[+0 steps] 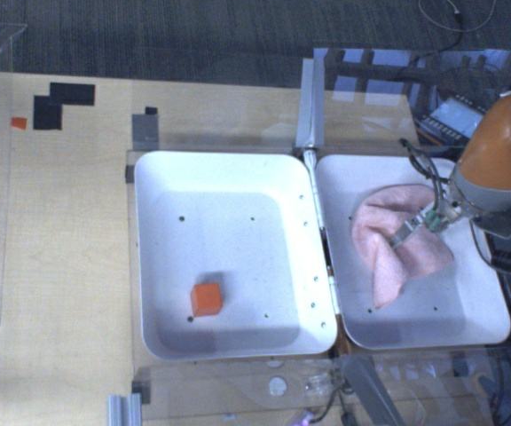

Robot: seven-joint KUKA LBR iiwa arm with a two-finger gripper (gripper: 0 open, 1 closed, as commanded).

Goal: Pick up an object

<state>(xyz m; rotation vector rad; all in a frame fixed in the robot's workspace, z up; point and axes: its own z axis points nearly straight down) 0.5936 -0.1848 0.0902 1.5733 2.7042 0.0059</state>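
Nearest the camera, toward the left bin's [149, 238] front edge, an orange block [207, 299] sits with open floor around it. Farther right, a pink cloth [389, 247] fills the right bin's [468, 327] middle; the tool [420, 226] touches it, grip state unclear.

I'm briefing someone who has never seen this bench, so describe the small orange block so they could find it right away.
Start with the two white bins side by side and take the left bin, the one away from the arm. The orange block sits on its floor near the front left corner. It is a small, hard-edged cube, unlike the crumpled pink cloth in the right bin under the gripper.
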